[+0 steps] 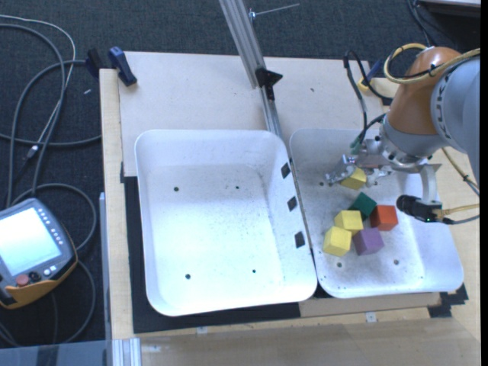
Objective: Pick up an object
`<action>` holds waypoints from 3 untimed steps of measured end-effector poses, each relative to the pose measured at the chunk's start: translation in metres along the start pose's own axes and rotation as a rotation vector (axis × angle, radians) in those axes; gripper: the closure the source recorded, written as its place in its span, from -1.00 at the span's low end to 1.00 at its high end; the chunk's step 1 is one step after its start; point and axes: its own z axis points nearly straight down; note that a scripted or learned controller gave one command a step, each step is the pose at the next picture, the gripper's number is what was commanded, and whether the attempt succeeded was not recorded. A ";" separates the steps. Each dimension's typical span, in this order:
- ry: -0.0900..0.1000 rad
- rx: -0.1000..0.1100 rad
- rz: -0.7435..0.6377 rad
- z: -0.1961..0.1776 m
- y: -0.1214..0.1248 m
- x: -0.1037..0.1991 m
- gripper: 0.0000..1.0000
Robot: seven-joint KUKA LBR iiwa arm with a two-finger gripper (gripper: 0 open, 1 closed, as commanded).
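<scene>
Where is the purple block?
The purple block sits in the right bin, at the near end of the block pile, touching the yellow block on its left and just below the orange block.

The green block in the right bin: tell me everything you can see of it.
The green block is a small, dark green cube-like piece, matte, probably foam or painted wood. It lies in the right bin, turned corner-on to the bin's walls. It sits at the top of a cluster: the orange block at its right, a yellow block at its lower left, both close enough to look like they touch it. The hand is above it, apart, by another yellow block.
</scene>
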 end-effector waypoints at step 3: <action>-0.002 -0.001 0.008 -0.002 -0.015 0.040 1.00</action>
